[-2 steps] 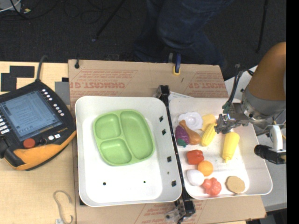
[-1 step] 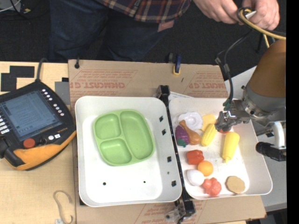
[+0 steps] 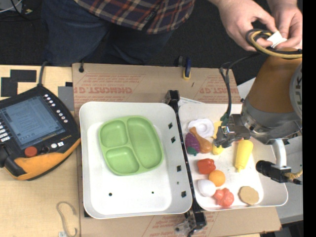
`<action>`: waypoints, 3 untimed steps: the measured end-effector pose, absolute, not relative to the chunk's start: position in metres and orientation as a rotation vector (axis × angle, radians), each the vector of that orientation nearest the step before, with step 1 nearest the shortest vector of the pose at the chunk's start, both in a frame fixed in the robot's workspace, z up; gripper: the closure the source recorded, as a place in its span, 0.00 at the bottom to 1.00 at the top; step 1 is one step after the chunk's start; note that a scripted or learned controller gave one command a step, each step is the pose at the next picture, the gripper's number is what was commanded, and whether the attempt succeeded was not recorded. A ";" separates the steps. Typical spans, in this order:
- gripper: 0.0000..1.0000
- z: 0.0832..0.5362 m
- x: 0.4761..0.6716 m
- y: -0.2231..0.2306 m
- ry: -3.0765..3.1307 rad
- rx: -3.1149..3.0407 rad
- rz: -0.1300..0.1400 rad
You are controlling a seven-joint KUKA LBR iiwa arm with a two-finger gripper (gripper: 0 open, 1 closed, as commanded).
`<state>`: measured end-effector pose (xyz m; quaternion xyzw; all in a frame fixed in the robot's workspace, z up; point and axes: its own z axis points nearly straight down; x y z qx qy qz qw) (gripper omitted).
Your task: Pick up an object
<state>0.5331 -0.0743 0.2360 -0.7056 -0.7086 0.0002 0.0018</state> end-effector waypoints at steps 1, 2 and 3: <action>1.00 0.230 0.509 -0.020 -2.224 -2.212 0.002; 1.00 0.231 0.482 0.003 -2.223 -2.215 0.002; 1.00 0.215 0.475 0.005 -2.212 -2.215 0.019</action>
